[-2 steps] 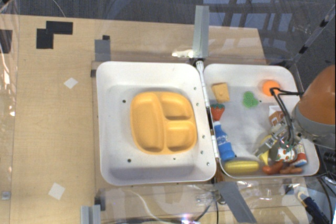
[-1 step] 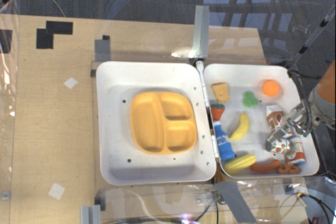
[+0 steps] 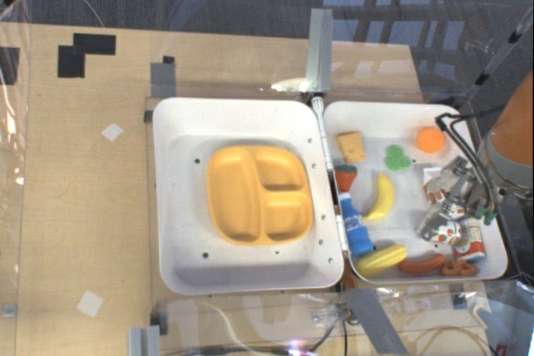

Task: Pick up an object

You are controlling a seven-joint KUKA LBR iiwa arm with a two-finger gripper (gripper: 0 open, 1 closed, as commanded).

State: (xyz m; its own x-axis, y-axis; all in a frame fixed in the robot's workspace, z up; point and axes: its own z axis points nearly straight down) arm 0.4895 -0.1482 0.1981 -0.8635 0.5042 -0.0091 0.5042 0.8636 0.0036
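My gripper [image 3: 445, 207] hangs low over the right side of the right bin [image 3: 415, 114], reaching in from the right. Around it lie a red-and-white can [image 3: 472, 242] just below it and a small red-and-white item [image 3: 432, 183] at its upper left. To its left sits a banana [image 3: 382, 198]. Further left are a blue bottle [image 3: 357, 229], a red strawberry-like piece [image 3: 345, 176] and a cheese wedge [image 3: 351, 147]. An orange ball [image 3: 430, 140] and a green piece [image 3: 398, 157] lie toward the back.
Along the right bin's front edge lie a yellow lemon-like piece [image 3: 381, 259], a red sausage [image 3: 421, 264] and a brown pretzel [image 3: 459, 268]. The left bin [image 3: 179, 204] holds a yellow divided plate [image 3: 235, 217]. A metal post [image 3: 320, 54] rises behind the two bins.
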